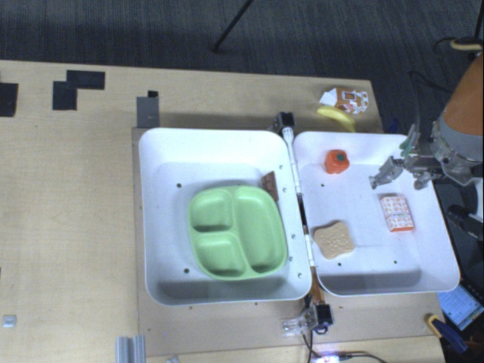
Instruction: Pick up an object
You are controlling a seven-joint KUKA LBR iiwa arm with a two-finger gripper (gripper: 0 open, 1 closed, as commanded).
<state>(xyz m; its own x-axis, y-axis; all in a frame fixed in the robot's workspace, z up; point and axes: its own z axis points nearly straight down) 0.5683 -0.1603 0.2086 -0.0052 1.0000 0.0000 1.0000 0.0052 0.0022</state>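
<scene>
A small flat patterned red-and-white packet [396, 212] is lain in the right white bin [431, 278], just below the empty end effector [395, 169], whose fingers are seen spread, presumably for descent.

I'm looking at a robot lab setup: plywood bench [68, 225] w/ 2 white bins [162, 203] clamped side by side, black tape marks [76, 88], loose wiring [321, 339] at front edge, dark carpet [151, 13] behind.
</scene>
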